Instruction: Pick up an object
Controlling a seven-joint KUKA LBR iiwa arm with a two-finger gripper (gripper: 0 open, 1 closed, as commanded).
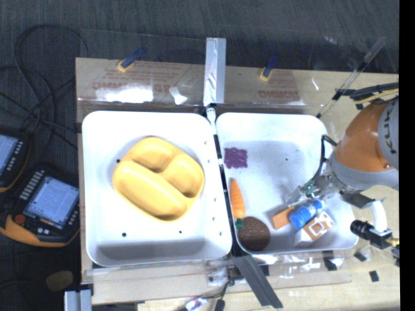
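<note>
Blue bottle [305, 214]: small plastic piece with a pale cap end, lying on its side near the front right corner of the right bin [272, 135]; the likeliest pick, judged from the arm's position.
Neighbours: orange flat block [281, 218] touching its left end; small orange-and-white box [319, 226] just beside it toward the front wall.
Handling guess: light, rigid, smooth-skinned; a rounded body may roll or slip. Best taken across the barrel at mid-length, clear of block and box.
Gripper [310, 190]: low over the bin floor just behind the bottle; cannot tell how the jaws stand, and nothing visibly held.
Arm: grey with an orange band [366, 141], entering over the right wall.
Carrot [237, 198]: toy, tapered, glossy orange, along the left wall of the right bin.
Brown ball [253, 232]: rough, dull, coconut-like, at the front left corner, just in front of the carrot.
Purple patch [235, 157]: flat, bumpy texture, near the back left corner.
Left bin [104, 128]: one large yellow lobed form [158, 177], smooth, bread-like, centred.
Risk: crowded cluster; fingers could nudge block or box instead.
</note>
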